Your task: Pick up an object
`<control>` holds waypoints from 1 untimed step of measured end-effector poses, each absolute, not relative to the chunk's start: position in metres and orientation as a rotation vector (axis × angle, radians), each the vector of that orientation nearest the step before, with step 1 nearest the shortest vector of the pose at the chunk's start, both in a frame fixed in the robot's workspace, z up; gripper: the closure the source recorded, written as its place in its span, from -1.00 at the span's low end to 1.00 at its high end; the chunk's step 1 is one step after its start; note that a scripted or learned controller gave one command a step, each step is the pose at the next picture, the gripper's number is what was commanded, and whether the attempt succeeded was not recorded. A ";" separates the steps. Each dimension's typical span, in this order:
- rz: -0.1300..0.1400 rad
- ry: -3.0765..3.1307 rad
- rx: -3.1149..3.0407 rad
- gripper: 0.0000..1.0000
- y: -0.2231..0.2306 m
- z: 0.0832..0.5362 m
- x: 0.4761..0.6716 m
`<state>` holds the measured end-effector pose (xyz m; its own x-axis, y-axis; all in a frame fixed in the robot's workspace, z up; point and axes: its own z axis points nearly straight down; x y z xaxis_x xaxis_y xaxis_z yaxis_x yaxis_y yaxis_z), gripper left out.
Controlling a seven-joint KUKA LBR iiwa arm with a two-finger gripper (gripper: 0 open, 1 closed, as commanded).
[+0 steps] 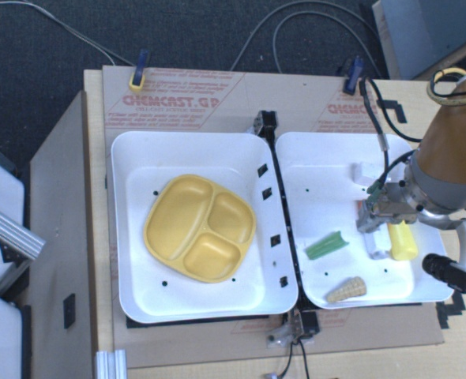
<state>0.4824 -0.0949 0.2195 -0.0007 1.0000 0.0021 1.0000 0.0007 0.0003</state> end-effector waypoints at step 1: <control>-0.020 -2.236 -2.230 1.00 -0.094 0.402 0.486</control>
<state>0.4859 -0.0941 0.4024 -0.0029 1.0000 -0.0027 0.9998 0.0029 0.0210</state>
